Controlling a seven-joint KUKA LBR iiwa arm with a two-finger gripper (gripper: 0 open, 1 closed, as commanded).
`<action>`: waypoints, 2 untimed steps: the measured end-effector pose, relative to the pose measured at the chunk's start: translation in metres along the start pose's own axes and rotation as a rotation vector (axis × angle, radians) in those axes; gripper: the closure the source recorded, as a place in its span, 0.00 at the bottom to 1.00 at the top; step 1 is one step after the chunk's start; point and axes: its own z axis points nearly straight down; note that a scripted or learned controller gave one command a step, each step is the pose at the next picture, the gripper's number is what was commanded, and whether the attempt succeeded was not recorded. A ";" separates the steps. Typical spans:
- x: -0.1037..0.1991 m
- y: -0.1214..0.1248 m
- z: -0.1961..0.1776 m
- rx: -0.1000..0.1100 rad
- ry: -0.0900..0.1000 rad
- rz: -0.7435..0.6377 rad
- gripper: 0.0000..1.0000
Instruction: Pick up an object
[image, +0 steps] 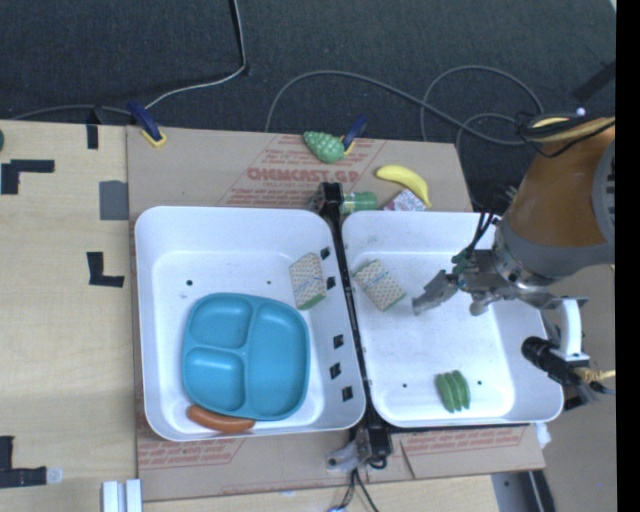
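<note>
Underneath everything lies a cardboard sheet (270, 175) printed in red with "CHEMCAST GP". On it, the left bin (160, 300) and right bin (500, 400) sit side by side, touching at a black divider. The arm (560, 200) reaches over the right bin from its right edge. In the left bin, a blue sectioned plate (245, 355) has an orange sausage-like toy (220, 420) at its lower rim and a patterned sponge (309, 279) beyond it. The gripper (455, 290) hangs over the right bin, fingers spread apart, holding nothing, just right of another patterned sponge (380, 284). A green pickle-like toy (453, 390) lies nearer the bin's front wall. Behind the bins rest a banana (404, 183) and a green toy (324, 146).
</note>
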 end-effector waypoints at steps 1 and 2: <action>-0.016 -0.018 0.085 0.002 0.001 0.001 0.00; -0.075 -0.023 0.017 -0.001 -0.001 0.002 0.00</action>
